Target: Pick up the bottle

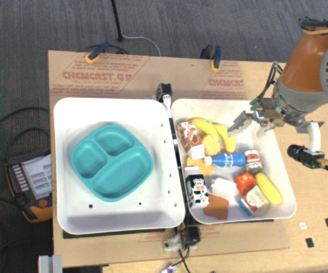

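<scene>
The bottle is blue with a white cap and lies on its side in the middle of the right bin, cap pointing left. My gripper hangs over the bin's far right part, above and to the right of the bottle and apart from it. Its two fingers are spread, one towards the bananas and one towards the bin's right wall, and nothing is between them.
Around the bottle lie yellow bananas, a red can, a red fruit, a cow-patterned carton and a brown block. The left bin holds a teal divided plate. Two clamps sit on the bench's far edge.
</scene>
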You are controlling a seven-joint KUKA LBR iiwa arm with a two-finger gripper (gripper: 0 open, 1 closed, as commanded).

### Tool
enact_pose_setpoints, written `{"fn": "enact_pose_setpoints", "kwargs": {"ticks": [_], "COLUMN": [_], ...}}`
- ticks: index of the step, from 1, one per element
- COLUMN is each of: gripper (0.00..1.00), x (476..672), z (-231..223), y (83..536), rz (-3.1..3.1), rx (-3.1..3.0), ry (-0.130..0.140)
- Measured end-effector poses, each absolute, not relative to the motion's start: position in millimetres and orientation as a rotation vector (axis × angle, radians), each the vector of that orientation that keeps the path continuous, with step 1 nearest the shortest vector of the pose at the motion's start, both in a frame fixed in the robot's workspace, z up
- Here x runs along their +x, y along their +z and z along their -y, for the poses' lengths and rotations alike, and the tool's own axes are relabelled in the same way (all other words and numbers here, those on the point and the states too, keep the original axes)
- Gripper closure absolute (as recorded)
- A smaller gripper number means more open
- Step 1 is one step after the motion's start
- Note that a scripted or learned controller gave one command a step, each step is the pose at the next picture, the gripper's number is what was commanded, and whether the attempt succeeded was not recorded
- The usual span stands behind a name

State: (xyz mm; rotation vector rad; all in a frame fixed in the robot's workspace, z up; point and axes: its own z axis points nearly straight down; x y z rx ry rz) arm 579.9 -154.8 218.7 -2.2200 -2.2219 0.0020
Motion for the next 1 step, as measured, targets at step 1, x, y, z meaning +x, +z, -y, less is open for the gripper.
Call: {"fn": "enact_pose_setpoints", "kwargs": {"ticks": [1], "gripper": [0.0], "x": [554.4], "z": [181.9], "y": [121.7], "rz": [2.446], "rx": [-1.987], "ry": [-0.017]}}
